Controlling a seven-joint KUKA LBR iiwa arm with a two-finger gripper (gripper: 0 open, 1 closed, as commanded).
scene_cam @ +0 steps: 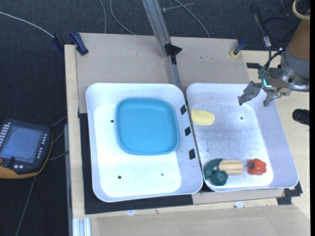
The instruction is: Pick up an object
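Now, the scene as it is lying:

Left bin (101, 107): a shallow white bin sitting on the bench, holding one blue square plate (147, 126) with rounded corners; the plate is lying flat toward the bin's far half, with bare white floor showing nearer the camera.

Right bin (280, 132): the matching white bin, sitting just beside the left one, edges touching along the middle; its floor is looking speckled grey.

Right bin, far left: a yellow lemon-shaped object (202, 117) is resting alone near the dividing edge, well apart from the other items.

Right bin, near edge: three small objects are lying in a row: a dark green vegetable-shaped piece (215, 171), a tan cylinder (231, 167) just beside it and seemingly touching it, and a red tomato-like piece (256, 166) with a green top at the cylinder's other end.

Gripper (258, 95): hanging over the far right part of the right bin, its two fingers spread apart and grasping nothing; no object is sitting between them.

Arm (300, 48): reaching in from the right side, with a small teal light glowing at the wrist.

Bench (128, 58): light wood, carrying blue clamps (78, 42) at the far left corner and a slanted metal rail (158, 18) running toward the bins.

Handheld pendant (22, 145): lying on the dark floor left of the bench; its screen is lit, but the writing is too small to read.

Labels: no legible lettering is showing on the bins or objects.
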